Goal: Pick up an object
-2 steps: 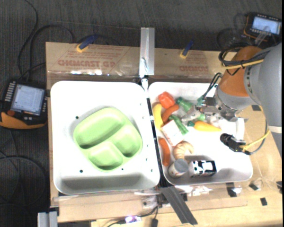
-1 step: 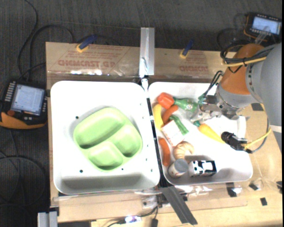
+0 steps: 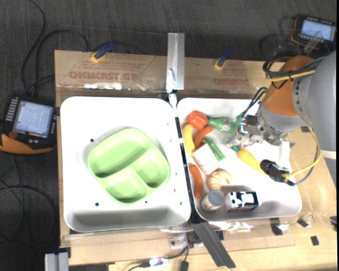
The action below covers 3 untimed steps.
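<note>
The gripper (image 3: pixel 244 135) sits low in the right bin (image 3: pixel 291 199), among the toys near its far wall. Its fingertips are buried in the clutter and masked by the wrist, so their spread cannot be told, and nothing is visibly held between them.

Contents of the right bin: an orange pepper (image 3: pixel 196 118) at the far left corner, a green piece (image 3: pixel 221 124) just beside the gripper, a banana (image 3: pixel 187 138) along the left wall, a white carton (image 3: pixel 205 156) toward the middle, and a yellow item (image 3: pixel 249 158) lying just below the gripper. Nearer the front lie an onion (image 3: pixel 219 178), a grey cup (image 3: pixel 213 199) and a black-and-white block (image 3: pixel 240 199). The left bin (image 3: pixel 73 208) carries a green divided tray (image 3: pixel 129 165) and is well apart from the arm.

Judgement: the step in hand is the descent or the closing on a target, most likely the green piece or the yellow item. No lift is under way. The next move calls for a firm close on one object alone, then a straight rise clear of its neighbours. Risk: the items crowd one another, so a pinch may glance off or drag a second piece.
</note>
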Each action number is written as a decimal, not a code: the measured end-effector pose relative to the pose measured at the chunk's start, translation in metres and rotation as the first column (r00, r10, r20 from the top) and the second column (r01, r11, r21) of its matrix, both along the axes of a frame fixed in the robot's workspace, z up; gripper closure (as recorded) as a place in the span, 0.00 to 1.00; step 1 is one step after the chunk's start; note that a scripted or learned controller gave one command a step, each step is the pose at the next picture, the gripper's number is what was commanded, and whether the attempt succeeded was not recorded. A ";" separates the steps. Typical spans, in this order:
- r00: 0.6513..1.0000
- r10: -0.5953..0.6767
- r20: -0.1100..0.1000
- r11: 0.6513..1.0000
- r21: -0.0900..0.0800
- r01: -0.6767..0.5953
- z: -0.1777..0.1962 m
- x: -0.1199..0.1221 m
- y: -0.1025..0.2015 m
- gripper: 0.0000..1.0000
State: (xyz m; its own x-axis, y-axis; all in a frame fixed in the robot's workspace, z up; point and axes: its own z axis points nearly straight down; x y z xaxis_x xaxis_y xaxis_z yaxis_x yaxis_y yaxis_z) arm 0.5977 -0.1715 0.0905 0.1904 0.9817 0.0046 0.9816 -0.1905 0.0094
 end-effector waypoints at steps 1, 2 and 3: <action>0.998 0.059 -0.012 0.998 -0.004 -0.059 0.130 0.009 0.062 1.00; 0.998 0.061 -0.015 0.998 -0.006 -0.061 0.138 0.009 0.063 1.00; 0.998 0.061 -0.015 0.998 -0.006 -0.061 0.138 0.009 0.063 0.00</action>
